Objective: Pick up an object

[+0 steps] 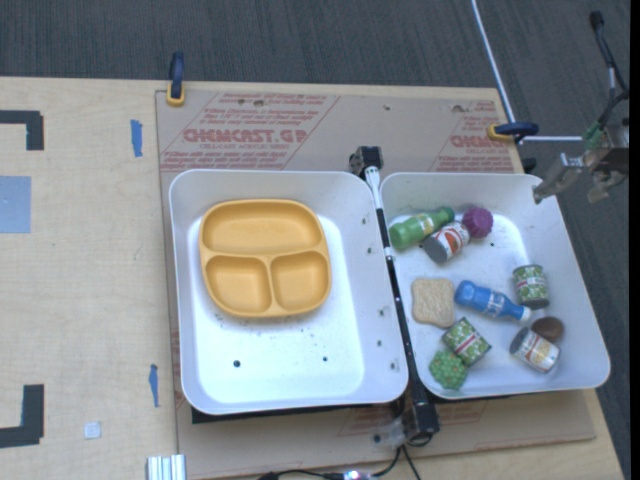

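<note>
A: Start nearest the camera. What lies in the right white plastic bin [585, 353]?

B: Well below the tool [585, 173] and nearer the camera than it: a green bumpy toy vegetable [449, 370], a green-labelled can [466, 340] touching it, and a tan-labelled tin [535, 349] with a brown round piece [547, 327] beside it. A step closer to the tool lie a slice of toast [433, 301], a blue plastic bottle [490, 301] and a second green-labelled can [531, 285]. Closest under it, on its far-left side, are a green bottle [419, 227], a red-and-white can [449, 242] and a purple round toy [478, 221].

A: And the tool itself?

B: It hangs over the bin's far right corner, above the rim. It's small and blurred there; I cannot tell how far it is open, and I see nothing in it.

A: What could go wrong?

B: I judge crowding is the risk: touching items may be nudged or squeezed out, and round cans and bottles may roll. Descending from here could strike the rim.

A: Counts?

B: Two bins, ten objects on the right: four cans, two bottles, one each otherwise. One yellow three-part plate [265, 258] sits in the left white bin [190, 298], well apart on the tabletop [80, 288].
</note>
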### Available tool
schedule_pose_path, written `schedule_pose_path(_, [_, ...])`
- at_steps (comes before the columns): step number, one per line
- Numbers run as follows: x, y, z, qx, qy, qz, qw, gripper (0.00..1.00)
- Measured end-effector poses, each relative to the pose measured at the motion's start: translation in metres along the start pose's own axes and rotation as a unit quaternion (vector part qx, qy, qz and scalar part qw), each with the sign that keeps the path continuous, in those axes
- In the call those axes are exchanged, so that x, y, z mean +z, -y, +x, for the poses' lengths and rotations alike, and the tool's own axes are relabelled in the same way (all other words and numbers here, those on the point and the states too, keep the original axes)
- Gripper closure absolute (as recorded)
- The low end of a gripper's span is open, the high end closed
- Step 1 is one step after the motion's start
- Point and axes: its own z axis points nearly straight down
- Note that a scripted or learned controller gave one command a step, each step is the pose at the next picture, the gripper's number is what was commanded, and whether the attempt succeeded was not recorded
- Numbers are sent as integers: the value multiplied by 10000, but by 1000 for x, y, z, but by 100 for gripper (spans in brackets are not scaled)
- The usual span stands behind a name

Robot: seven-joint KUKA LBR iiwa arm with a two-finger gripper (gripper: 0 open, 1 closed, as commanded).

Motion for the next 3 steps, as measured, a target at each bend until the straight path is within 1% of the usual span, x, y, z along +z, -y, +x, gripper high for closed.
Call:
schedule_pose_path(1, [125, 5, 22, -2, -7, 12, 10000, 0])
schedule_pose_path(2, [181, 19, 59, 0, 5, -15, 10000, 0])
schedule_pose_path(3, [181, 62, 112, -2, -6, -25, 10000, 0])
